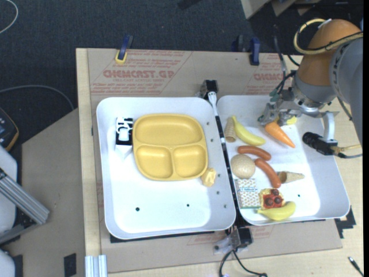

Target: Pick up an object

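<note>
Nearest you: a yellow banana (pixel 278 212) at the right bin's (pixel 330 184) front edge, touching a small pizza slice (pixel 271 198) just behind it.
Right bin, front half: you see a patterned packet (pixel 248 193), a round beige bun (pixel 243 166), two sausages (pixel 260 161) and an ice-cream cone (pixel 291 176).
Right bin, back half: a second banana (pixel 247 133) beside a pale cone (pixel 230 130), and the orange carrot (pixel 279 133).
Left bin (pixel 161 215): you have a yellow divided plate (pixel 169 145), a black-and-white item (pixel 123 131) at its left, and a small yellow piece (pixel 209 178) at its front right corner.
Gripper (pixel 278 115): poised at the carrot's back end, near the bin's rear wall.
Fingers: you cannot tell whether they are spread or closed, nor whether they touch the carrot.
</note>
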{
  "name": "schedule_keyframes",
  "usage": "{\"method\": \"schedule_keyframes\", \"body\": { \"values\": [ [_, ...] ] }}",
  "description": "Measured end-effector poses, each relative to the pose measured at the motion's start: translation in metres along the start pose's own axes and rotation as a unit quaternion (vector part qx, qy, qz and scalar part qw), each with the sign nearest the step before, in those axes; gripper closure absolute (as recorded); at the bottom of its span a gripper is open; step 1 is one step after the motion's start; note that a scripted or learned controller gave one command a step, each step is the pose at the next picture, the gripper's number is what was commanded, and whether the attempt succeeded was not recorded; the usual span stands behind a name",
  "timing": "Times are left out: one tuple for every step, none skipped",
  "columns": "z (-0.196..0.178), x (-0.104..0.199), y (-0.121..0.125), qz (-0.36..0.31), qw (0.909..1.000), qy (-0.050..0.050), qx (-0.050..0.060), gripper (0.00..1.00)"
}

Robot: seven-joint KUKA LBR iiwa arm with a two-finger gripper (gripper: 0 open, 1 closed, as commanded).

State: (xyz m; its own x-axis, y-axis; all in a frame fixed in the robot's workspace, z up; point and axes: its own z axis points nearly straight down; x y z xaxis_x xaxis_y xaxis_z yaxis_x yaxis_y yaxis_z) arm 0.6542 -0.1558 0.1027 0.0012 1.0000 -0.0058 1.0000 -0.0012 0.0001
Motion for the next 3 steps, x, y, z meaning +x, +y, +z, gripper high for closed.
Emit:
{"method": "schedule_keyframes", "body": {
  "values": [
    [-0.047, 0.008, 0.004, -0.001, 1.0, 0.002, -0.003, 1.0],
    [-0.093, 0.012, 0.004, -0.001, 1.0, 0.002, -0.004, 1.0],
    [-0.125, 0.012, 0.005, -0.001, 1.0, 0.002, -0.003, 1.0]
  ]
}}
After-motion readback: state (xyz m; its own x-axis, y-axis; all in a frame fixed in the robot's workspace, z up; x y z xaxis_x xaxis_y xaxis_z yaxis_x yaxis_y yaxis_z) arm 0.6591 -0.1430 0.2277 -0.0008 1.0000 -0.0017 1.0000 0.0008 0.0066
